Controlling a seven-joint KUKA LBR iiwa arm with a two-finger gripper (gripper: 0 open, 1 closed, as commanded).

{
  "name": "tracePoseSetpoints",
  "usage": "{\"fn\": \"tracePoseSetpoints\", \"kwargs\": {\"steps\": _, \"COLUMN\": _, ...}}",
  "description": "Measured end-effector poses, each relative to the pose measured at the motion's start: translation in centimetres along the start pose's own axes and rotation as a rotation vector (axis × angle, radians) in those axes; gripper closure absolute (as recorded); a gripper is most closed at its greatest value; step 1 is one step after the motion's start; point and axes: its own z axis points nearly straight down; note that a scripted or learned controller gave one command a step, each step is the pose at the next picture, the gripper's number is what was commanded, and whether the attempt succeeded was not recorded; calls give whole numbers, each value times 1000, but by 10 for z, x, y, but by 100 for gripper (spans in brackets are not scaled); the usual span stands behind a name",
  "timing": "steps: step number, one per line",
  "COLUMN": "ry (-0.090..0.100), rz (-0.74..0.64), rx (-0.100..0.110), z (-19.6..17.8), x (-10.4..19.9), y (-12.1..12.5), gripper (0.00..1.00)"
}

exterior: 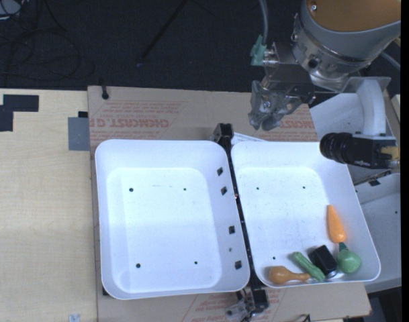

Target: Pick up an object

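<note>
Gripper seen above right bin's upper rim, grasp state cannot be told | 5 objects crowded at lower-right corner: carrot, black block | left bin alongside

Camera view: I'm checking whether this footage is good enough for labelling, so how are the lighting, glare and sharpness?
In the camera view, the left white plastic bin is bright, its floor nearly washed out; the small toys at the right white bin's lower corner, such as the orange carrot-shaped piece, stay readable; the metal two-finger gripper above the bench looks soft; the background beyond is dark.
</note>
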Motion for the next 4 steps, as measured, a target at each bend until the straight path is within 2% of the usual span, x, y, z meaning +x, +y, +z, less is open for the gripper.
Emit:
{"fn": "tracePoseSetpoints", "kwargs": {"steps": 1, "ry": 0, "rz": -2, "rx": 1, "z": 0, "x": 80, "y": 26, "gripper": 100}}
{"fn": "tracePoseSetpoints", "kwargs": {"steps": 2, "ry": -1, "rz": 2, "rx": 0, "z": -1, "x": 111, "y": 34, "gripper": 100}}
{"fn": "tracePoseSetpoints", "kwargs": {"steps": 3, "ry": -2, "rz": 2, "rx": 3, "z": -10, "x": 110, "y": 34, "gripper": 100}}
{"fn": "tracePoseSetpoints", "kwargs": {"steps": 4, "ry": -2, "rz": 4, "rx": 2, "z": 0, "x": 127, "y": 47, "gripper": 100}}
